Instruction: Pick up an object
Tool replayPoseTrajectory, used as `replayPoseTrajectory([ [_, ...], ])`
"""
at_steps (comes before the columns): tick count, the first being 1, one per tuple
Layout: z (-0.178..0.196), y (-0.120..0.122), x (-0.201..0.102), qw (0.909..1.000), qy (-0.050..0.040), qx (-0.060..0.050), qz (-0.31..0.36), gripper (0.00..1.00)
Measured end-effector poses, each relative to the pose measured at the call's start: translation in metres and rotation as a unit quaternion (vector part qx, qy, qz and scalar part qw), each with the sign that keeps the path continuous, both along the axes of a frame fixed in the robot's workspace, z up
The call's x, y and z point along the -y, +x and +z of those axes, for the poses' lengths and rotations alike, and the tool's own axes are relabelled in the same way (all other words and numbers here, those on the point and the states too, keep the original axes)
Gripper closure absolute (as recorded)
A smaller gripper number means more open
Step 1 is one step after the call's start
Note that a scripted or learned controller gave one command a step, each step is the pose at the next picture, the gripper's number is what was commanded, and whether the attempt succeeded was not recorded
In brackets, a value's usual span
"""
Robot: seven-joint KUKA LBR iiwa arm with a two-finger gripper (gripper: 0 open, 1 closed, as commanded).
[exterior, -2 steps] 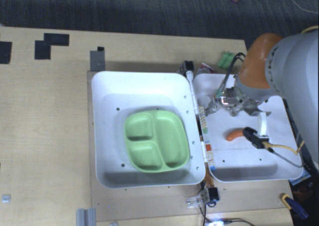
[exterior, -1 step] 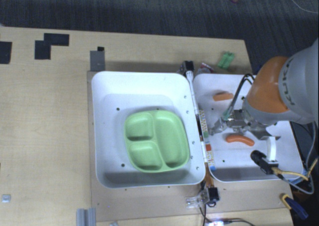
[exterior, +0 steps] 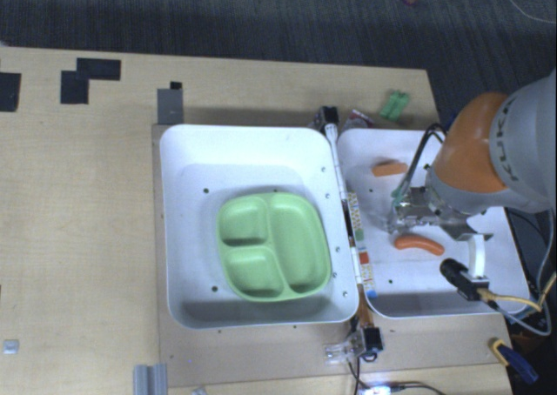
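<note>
White right bin [exterior: 383, 293] holds the end effector [exterior: 406, 221] beside an orange sausage [exterior: 419, 245]; finger state unclear.

In the right bin [exterior: 383, 293] there are two small orange objects. The first orange piece [exterior: 419, 244] is long and rounded, like a small sausage or carrot. It lies flat on the white floor of the bin, almost horizontal, in the middle part, and the metal wrist of the arm is just above it in the picture. The second orange piece [exterior: 388, 169] is shorter and a little paler. It lies flat too, near the far wall of the same bin. The two pieces are apart and do not touch.
</note>
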State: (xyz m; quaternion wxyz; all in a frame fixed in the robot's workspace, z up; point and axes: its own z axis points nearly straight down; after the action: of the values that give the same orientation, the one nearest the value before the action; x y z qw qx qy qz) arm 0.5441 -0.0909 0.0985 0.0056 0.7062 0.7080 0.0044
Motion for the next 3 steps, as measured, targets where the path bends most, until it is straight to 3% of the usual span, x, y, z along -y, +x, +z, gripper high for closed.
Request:
replayPoseTrajectory([
  [1,0.000,0.000,0.000,1.0000,0.0001,0.000,0.000,0.00],
  [2,-0.012,0.047,-0.003,1.0000,0.0006,-0.003,0.001,0.00],
  [3,-0.012,0.013,0.028,1.0000,-0.0001,-0.003,0.000,0.00],
])
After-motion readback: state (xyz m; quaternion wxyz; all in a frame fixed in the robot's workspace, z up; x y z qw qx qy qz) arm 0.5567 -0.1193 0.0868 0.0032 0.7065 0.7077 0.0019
